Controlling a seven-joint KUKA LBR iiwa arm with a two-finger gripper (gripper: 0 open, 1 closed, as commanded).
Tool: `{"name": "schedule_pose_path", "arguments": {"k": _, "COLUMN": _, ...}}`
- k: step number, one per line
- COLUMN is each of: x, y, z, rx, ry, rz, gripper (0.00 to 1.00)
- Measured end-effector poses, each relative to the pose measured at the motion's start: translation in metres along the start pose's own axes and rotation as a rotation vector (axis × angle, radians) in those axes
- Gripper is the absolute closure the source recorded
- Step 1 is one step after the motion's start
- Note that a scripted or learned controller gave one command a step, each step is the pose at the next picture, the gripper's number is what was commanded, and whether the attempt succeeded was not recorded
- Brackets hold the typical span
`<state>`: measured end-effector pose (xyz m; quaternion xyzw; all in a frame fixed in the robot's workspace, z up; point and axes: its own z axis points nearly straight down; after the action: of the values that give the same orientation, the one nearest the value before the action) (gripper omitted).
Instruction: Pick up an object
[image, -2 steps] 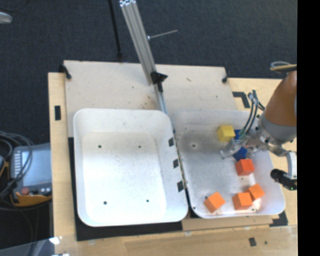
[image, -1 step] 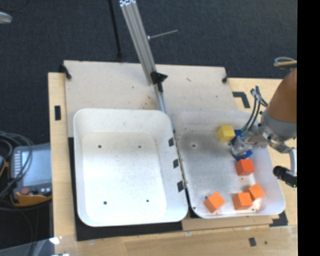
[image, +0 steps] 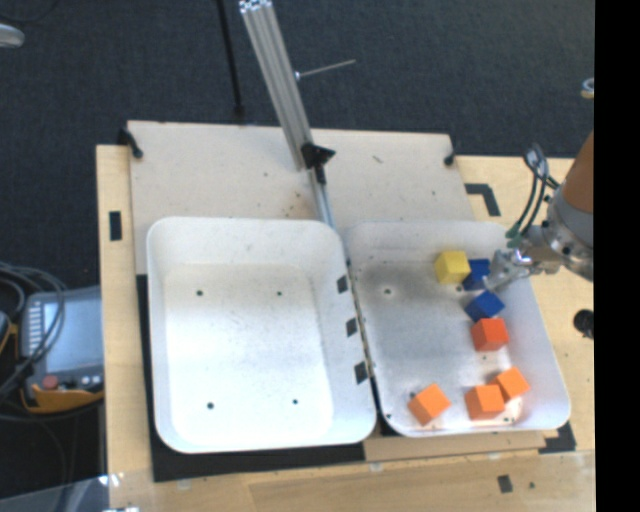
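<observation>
Two white bins sit on the counter (image: 300, 478); the gripper (image: 503, 262) hovers by the blue blocks (image: 481, 290) and yellow block (image: 452, 266) in the right bin (image: 400, 330); its grip I cannot tell; crowded blocks could slip or get bumped away.

The wooden table (image: 112, 300) carries a pale board (image: 230, 170) at the back and two shallow white bins, left bin (image: 160, 330) and right bin (image: 545, 370), side by side.
</observation>
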<state>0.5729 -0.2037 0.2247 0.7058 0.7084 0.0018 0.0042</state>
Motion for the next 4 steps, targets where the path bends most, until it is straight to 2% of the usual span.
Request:
{"name": "schedule_pose_path", "arguments": {"k": 1, "x": -0.001, "y": 0.001, "z": -0.015, "rx": 0.005, "ry": 0.002, "rz": 0.001, "gripper": 1.0}}
{"name": "schedule_pose_path", "arguments": {"k": 4, "x": 0.145, "y": 0.002, "z": -0.005, "rx": 0.008, "ry": 0.005, "rz": -0.003, "gripper": 1.0}}
